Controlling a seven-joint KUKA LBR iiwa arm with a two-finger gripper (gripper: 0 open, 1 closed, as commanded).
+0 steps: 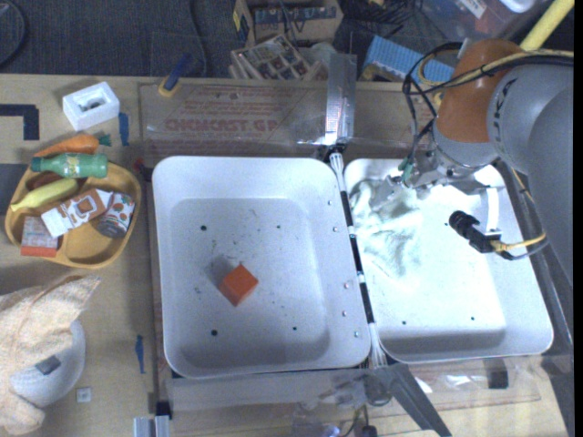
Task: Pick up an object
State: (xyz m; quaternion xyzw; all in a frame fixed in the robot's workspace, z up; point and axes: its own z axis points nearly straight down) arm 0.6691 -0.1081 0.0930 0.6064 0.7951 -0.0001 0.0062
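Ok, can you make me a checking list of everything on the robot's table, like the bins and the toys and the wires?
Surface: wooden bench with a left white bin and a right white bin side by side.
Job's things: orange block in the left bin; pale crumpled things in the right bin, too blurry to name.
Clutter: yellow bowl of toy food, small white box, cloth.
Grippers: gripper over the right bin's back corner, fingers unclear.
Cables: black and yellow cables by the arm.
Surroundings: boxes behind the bench.

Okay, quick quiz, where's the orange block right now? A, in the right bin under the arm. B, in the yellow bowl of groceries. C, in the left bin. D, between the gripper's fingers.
C: the orange block lies on the floor of the left bin, apart from the gripper over the right bin.
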